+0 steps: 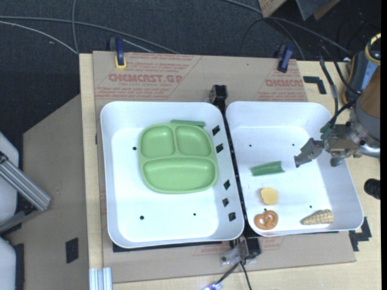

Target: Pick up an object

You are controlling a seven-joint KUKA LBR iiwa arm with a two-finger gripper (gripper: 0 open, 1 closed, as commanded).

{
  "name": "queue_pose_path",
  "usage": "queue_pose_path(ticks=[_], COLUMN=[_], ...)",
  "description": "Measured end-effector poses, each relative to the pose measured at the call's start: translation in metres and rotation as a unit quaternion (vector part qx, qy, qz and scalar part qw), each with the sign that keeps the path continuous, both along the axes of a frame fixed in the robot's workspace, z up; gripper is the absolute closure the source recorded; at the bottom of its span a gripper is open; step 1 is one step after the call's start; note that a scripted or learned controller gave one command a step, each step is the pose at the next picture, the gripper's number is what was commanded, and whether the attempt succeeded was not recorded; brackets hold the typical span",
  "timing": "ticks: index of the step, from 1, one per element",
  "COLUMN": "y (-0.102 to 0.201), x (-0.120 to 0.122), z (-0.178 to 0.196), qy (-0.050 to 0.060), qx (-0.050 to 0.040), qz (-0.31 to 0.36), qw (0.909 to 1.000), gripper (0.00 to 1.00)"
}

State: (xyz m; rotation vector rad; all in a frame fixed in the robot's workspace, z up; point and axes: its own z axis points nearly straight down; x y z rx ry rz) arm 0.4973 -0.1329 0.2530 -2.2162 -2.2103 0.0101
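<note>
Bench bears two bins; gripper (304,156) hangs just right of green stick (266,168), claw state cannot be told. Stick should be straddled crosswise.

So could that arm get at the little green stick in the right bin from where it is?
Probably yes. The gripper hangs just right of the green stick, which lies on the right bin floor apart from the yellow piece, with nothing between them.

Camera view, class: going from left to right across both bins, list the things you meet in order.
Green divided plate → green stick → cone-shaped piece → the hand sits above the right bin. The yellow piece and pretzel overlap the stick in left-right position, so they are left out.
</note>
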Motion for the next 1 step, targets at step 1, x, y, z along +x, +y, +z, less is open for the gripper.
queue_pose_path(ticks=[1], y=[0.0002], x=[0.0022], z=[0.0052], qy=[-0.006], qx=[-0.0010], qz=[0.002], qw=[1.0000], gripper=[0.00])
